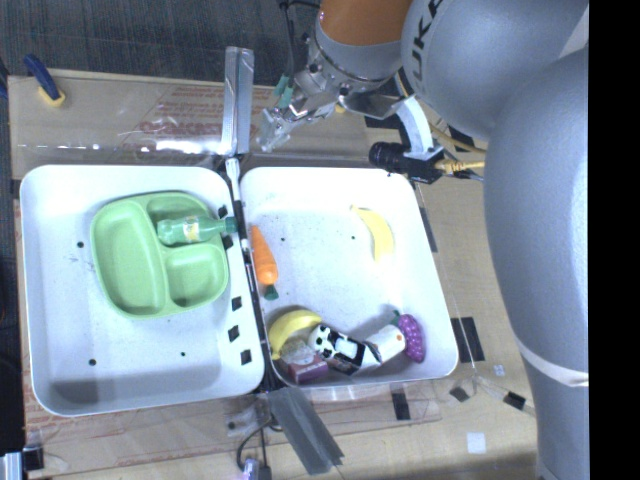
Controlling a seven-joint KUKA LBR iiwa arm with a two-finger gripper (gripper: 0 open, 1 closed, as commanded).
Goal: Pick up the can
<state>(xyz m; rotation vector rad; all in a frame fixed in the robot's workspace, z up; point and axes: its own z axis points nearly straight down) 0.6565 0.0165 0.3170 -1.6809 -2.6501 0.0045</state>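
The bench (130,118) is a pale, wood-toned surface that runs across the frame below a dark strip along the top edge. Two shallow white bins sit directly on it, side by side and touching along a central seam: the left bin (50,368) fills the left-centre of the frame, the right bin (330,183) sits just right of centre. A small blue-and-yellow object (42,78) lies at the bench's upper left corner. A clear plastic sheet (170,128) glints on the bench above the left bin. Short dark tape marks (466,338) dot the bench at the lower right, beside the right bin.
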